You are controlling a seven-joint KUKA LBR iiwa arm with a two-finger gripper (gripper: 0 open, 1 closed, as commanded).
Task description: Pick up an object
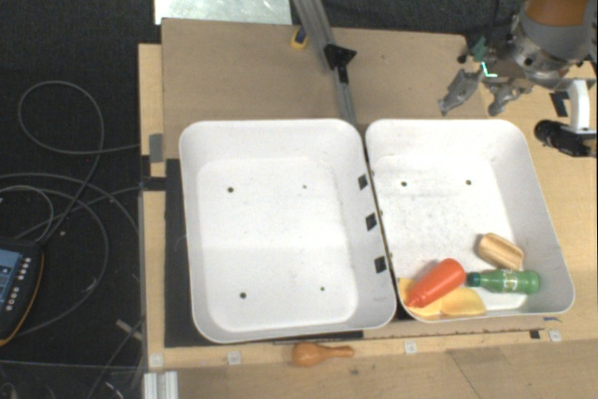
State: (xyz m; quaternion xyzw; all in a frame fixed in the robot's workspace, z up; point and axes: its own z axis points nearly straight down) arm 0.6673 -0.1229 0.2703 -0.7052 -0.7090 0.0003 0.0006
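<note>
My gripper (478,97) hangs above the far edge of the right bin (448,154), its two fingers spread open with nothing between them. At the near right corner of that bin lie an orange carrot-shaped toy (435,282), a yellow piece (461,304) under it, a green bottle (505,280) on its side and a tan bread-like roll (500,249). All of them are well away from the gripper, toward the front of the bin.
The left bin (273,229) sits beside the right one. A small orange-brown object (320,352) lies on the bench in front of the bins. A grey metal pole (313,5) slants across the back.
</note>
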